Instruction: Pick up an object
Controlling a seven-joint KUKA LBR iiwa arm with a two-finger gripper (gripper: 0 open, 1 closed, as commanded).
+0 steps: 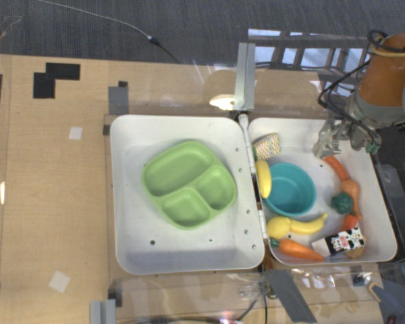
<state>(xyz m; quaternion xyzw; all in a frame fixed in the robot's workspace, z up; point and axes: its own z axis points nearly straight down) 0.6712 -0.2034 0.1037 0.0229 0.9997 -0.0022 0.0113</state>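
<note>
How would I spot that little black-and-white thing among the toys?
Look in the right-hand white bin, the crowded one with the teal bowl. At its near right corner, just right of a carrot, lies the cow-patterned carton. It is the one black-and-white item among brightly coloured toy food.

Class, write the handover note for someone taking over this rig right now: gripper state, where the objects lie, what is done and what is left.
Gripper: above the far right part of the right bin, near the top carrot; nothing visibly held.
Right bin: teal bowl, banana, lemon, a second carrot, broccoli, cow-print carton.
Left bin: green divided plate.
Done: no pick yet.
Left: lower onto one object, probably the nearby carrot, grasp and lift.
</note>
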